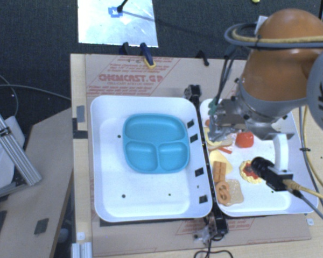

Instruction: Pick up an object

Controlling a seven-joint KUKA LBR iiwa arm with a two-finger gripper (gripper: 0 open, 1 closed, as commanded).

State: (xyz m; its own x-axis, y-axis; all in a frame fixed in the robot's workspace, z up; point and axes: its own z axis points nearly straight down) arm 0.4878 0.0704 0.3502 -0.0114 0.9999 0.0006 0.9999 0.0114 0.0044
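Two bins sit side by side on the tabletop (54,138), a divided plate (155,144) lying in the left bin (110,198). In the right bin (269,203), toy food (229,190) lies scattered right of the plate, the arm's pincer (219,129) lowered among it just beyond the shared wall.

From my seat the light is even and bright, with glare on the foil sheet (117,14) and washed-out white bins (151,208). Shadows are soft; detail is slightly grainy and blurred.
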